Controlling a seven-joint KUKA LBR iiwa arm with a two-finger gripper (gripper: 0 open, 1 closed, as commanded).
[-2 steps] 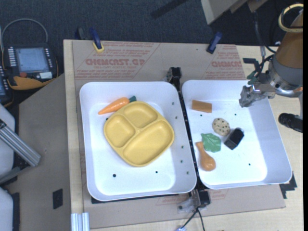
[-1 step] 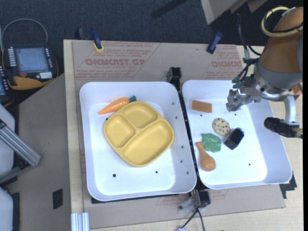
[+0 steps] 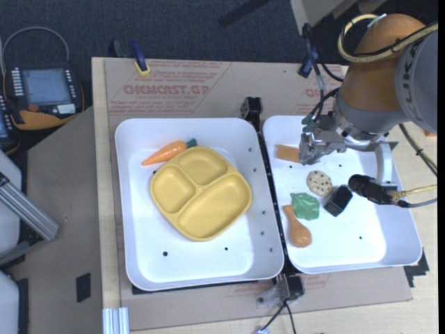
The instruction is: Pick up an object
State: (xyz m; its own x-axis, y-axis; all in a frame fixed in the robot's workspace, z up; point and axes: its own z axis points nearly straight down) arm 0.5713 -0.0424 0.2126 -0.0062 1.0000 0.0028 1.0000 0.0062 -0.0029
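**Approach phase: gripper above right bin**

Camera view: the gripper [image 3: 313,152] hangs over the right bin [image 3: 396,245], near the cookie [image 3: 320,181]. Jaw state cannot be determined. Next move, as judged: descend onto the cookie and close.

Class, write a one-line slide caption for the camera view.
Tool hovers in the right bin above a cookie; yellow plate fills the left bin.

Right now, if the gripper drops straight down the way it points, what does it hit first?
Most likely the cookie: the gripper hangs just above and left of it in the right bin. The tan piece lies close on its left, so it could be hit instead. Depth is unclear from this slant.
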